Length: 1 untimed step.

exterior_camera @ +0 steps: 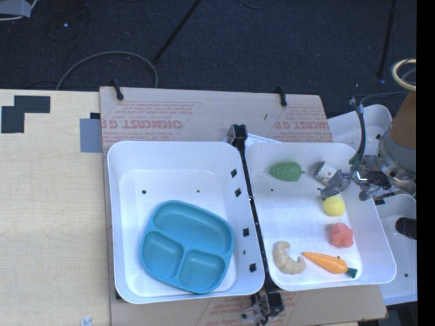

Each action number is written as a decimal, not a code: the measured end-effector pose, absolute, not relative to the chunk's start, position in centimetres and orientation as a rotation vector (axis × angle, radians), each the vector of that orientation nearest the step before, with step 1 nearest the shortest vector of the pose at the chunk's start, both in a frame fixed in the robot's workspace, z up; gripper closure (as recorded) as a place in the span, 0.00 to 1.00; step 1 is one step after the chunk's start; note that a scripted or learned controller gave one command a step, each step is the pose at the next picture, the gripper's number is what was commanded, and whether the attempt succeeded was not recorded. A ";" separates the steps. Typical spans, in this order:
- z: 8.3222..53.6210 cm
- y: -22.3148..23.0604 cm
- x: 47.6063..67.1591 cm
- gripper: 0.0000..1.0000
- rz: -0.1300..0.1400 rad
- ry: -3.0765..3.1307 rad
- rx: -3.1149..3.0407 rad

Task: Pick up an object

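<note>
The right bin [299, 206] holds several toy foods: a green vegetable [285, 171] at the back, a yellow lemon [334, 206], a red lumpy fruit [341, 234], an orange carrot [327, 262] and a beige croissant [288, 257] at the front. My gripper [329, 179] reaches in from the right. It hovers over the bin's right side, just above and behind the lemon. Its fingers stand apart with nothing between them.
A blue divided plate [187, 246] lies in the left bin [132, 182]. A black divider [246, 202] runs between the two bins. The arm's wrist and cables [377, 172] hang over the right bin's right rim.
</note>
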State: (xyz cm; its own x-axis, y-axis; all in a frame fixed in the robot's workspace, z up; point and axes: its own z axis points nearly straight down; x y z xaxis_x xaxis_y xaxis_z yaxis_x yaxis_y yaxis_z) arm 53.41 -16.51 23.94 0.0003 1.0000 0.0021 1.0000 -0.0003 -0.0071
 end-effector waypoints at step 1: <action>19.5 -16.3 52.9 0.00 0.005 -2.216 -2.217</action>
State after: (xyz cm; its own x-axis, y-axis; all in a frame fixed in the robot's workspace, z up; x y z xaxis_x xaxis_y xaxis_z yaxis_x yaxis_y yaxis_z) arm 52.93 -16.32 19.52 0.0005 1.0000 0.0024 1.0000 -0.0005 -0.0074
